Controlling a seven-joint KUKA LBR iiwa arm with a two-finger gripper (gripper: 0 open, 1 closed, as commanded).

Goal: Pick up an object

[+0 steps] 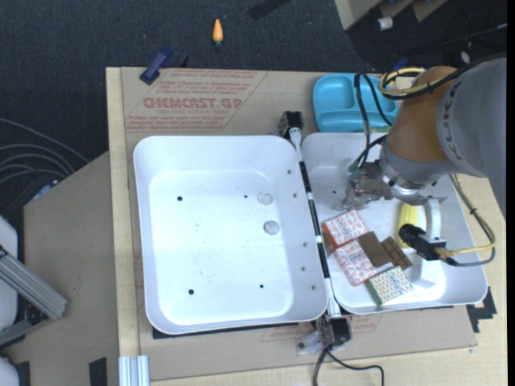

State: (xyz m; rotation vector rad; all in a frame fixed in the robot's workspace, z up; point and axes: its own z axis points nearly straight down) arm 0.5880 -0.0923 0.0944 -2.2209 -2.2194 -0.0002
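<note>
Two shallow white bins are being carried side by side on the bench (201, 95), with their inner rims touching. In the left bin (145, 155), two small round greyish discs are being held right of its middle: the farther disc (265, 199) and the nearer disc (271, 227), close together but apart, with bare white floor all around them. The right bin (328, 167) is being reached into by the grey arm (475, 119) from the right, and the tool (362, 185) is being held low over the far half of that bin. Whether the tool is wide, narrow or closed on anything cannot be told, since it is being hidden by the wrist. The things for picking are being kept in the near half of the right bin. A red-and-white patterned packet (344, 227) is lying just in front of the tool, and a second red-and-white packet (352, 257) is lying against it. A brown flat piece (382, 252) is resting partly over that second packet, and a green-and-white packet (392, 284) is lying nearest the front rim. A yellow thing (411, 215) is being partly covered by the wrist. A light blue tray (342, 103) is being kept on the bench behind the right bin.
</note>
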